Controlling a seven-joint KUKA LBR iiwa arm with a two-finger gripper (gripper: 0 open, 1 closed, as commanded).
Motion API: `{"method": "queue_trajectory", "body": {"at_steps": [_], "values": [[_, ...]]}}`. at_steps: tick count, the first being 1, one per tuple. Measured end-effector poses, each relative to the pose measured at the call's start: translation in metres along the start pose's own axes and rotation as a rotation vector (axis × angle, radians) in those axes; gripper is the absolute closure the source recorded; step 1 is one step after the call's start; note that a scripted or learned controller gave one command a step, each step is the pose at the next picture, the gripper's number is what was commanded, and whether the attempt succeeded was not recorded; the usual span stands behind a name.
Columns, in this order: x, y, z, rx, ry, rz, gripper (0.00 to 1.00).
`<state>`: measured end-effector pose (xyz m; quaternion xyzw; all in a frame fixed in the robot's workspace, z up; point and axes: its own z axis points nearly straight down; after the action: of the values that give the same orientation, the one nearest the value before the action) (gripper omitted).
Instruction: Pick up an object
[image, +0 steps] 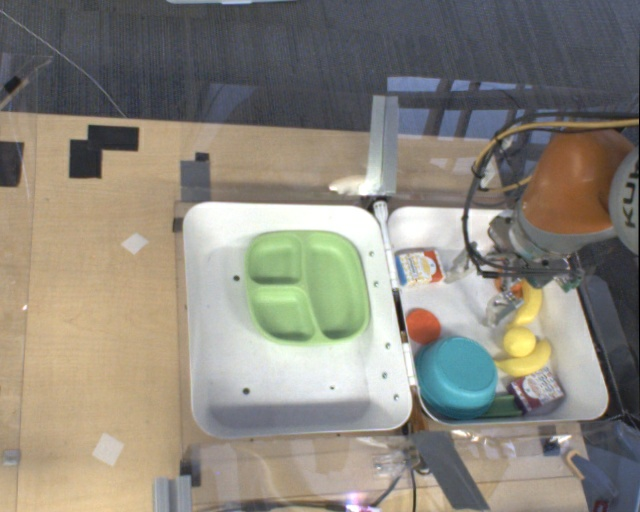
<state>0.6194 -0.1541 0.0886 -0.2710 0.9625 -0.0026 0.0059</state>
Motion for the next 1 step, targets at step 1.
{"method": "queue_trajectory", "body": {"at_steps": [1], "values": [[-0.0135, 0.0022, 0.0, -0.002, -0.002, 0.05, 0.0]]}}
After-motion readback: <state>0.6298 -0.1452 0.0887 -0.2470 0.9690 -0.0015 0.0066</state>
